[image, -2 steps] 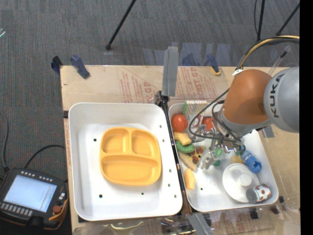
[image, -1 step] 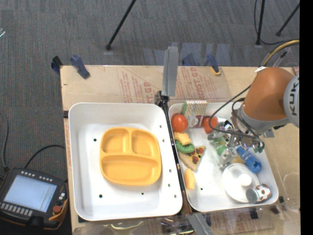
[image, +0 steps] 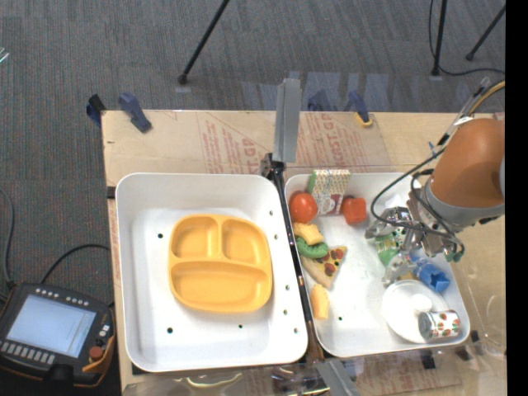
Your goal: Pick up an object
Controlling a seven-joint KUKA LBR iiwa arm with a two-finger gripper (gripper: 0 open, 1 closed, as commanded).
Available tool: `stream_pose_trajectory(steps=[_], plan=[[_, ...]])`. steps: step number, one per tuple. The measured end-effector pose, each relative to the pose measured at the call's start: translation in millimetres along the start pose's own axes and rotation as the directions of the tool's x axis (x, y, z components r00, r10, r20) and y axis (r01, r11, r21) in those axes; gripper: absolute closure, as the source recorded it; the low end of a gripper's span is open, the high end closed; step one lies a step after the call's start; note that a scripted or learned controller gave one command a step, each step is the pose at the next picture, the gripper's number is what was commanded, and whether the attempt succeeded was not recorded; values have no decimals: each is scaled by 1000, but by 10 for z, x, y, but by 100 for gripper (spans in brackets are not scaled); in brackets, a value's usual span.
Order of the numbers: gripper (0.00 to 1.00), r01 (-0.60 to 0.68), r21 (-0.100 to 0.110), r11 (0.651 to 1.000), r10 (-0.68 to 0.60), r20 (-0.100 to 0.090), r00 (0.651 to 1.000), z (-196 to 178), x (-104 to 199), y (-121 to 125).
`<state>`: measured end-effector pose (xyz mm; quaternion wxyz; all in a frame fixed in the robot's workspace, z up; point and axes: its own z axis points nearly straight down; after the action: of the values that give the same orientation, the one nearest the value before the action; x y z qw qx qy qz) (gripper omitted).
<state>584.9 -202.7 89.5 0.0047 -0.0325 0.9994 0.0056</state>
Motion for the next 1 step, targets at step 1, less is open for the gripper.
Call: stream_pose_trajectory(steps=[1], plan=[[0,30,6,1000,-30,-3,1000,8,24,2]])
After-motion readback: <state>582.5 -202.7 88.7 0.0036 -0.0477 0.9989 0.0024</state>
